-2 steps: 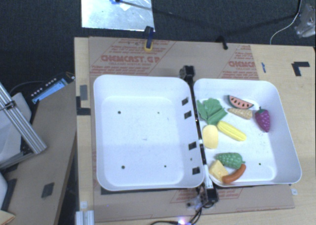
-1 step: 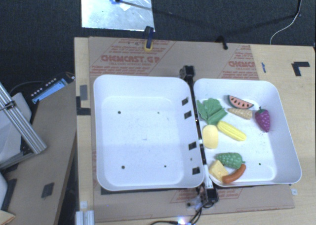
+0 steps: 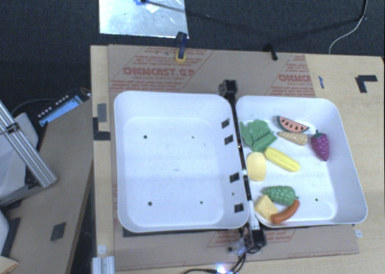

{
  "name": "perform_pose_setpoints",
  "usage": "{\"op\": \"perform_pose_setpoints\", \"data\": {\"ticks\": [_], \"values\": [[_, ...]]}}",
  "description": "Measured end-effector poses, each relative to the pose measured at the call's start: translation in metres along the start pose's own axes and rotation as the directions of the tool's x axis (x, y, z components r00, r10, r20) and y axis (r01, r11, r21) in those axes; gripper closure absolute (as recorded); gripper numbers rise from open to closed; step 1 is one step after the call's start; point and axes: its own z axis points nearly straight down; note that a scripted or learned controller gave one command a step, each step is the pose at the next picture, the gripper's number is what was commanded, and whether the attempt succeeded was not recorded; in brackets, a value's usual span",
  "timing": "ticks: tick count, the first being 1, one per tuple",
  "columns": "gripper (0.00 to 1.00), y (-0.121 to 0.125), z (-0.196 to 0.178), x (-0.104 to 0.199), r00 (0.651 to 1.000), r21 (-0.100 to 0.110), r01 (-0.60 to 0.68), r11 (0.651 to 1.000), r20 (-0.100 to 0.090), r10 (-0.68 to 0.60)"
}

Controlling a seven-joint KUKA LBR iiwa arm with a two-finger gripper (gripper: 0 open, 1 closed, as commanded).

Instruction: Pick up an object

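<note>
In the camera view, two shallow white bins sat side by side on the bench (image 3: 337, 74); the left bin (image 3: 174, 158) carried nothing on its floor, and the right bin (image 3: 346, 164) held all the toy food. A green leafy piece (image 3: 257, 134) lay near the dividing wall, with a watermelon slice (image 3: 293, 124) toward the far rim and a pale carrot-like piece (image 3: 292, 138) just beside it. A bunch of purple grapes (image 3: 320, 145) rested close to the right wall. A yellow corn cob (image 3: 281, 159) lay mid-bin, a yellow lemon-like piece (image 3: 256, 166) next to it by the divider. Toward the near rim sat a green bumpy vegetable (image 3: 280, 194), a yellow wedge (image 3: 265, 207) and a red sausage-shaped piece (image 3: 285, 212), the last three touching or nearly so. Whether the end effector was released or clenched could not be told here. By judgement, the pick had not begun; the step in hand was choosing a target. The next move would call for a descent over a piece standing apart, such as the grapes or the corn cob, rather than the crowded near cluster.
</note>
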Motion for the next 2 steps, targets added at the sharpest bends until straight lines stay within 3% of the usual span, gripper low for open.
{"op": "perform_pose_setpoints", "data": {"ticks": [1,2], "values": [[1.00,-0.035,0.000,-0.006,1.000,0.000,0.002,1.000,-0.001,-0.002],[1.00,-0.033,0.000,-0.029,1.000,-0.001,0.002,1.000,0.001,-0.002]]}}
